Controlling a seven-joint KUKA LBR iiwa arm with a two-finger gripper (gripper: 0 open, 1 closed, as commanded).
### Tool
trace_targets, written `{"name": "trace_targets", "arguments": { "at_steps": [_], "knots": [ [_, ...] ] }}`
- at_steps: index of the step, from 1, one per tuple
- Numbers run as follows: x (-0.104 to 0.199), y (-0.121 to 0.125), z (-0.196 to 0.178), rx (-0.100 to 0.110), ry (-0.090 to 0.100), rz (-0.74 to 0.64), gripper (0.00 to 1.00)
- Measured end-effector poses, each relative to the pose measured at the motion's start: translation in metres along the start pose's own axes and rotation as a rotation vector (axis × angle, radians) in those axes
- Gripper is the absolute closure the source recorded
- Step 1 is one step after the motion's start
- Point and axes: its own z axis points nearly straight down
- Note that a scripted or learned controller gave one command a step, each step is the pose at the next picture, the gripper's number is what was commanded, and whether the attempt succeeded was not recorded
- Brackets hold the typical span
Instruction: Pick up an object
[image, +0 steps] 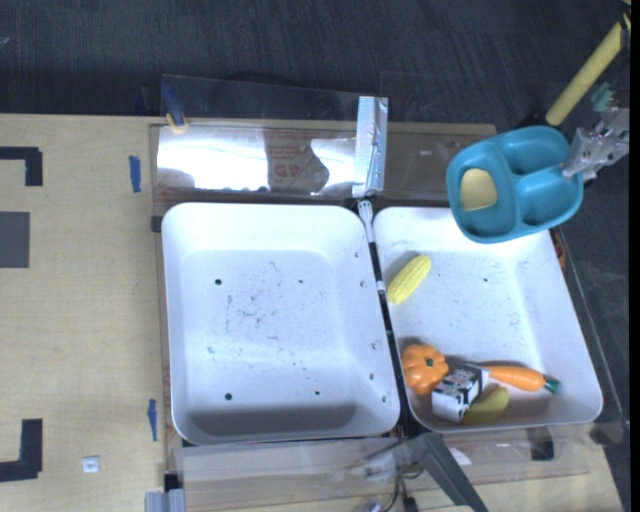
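Observation:
A blue two-pocket plastic container (515, 183) with a yellow piece in its left pocket hangs over the far right corner of the right bin (560, 300). My gripper (590, 155) comes in from the right edge and is shut on the container's right rim. Below it in the right bin lie a yellow corn cob (408, 278), an orange pumpkin-like toy (424, 366), a carrot (515, 378), a small white and black box (458, 390) and a yellow-green piece (490, 402).
The left bin (270, 310) stands beside the right one, with a thin divider between them. A clear plastic wall (260, 150) with a metal post (372, 145) rises behind the left bin. A yellow rod (590, 68) slants above the gripper.

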Motion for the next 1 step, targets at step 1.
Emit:
{"name": "trace_targets", "arguments": {
  "at_steps": [1],
  "knots": [
    [0.0116, -0.0518, -0.0512, 0.003, 0.004, -0.428, 1.0]
  ]
}}
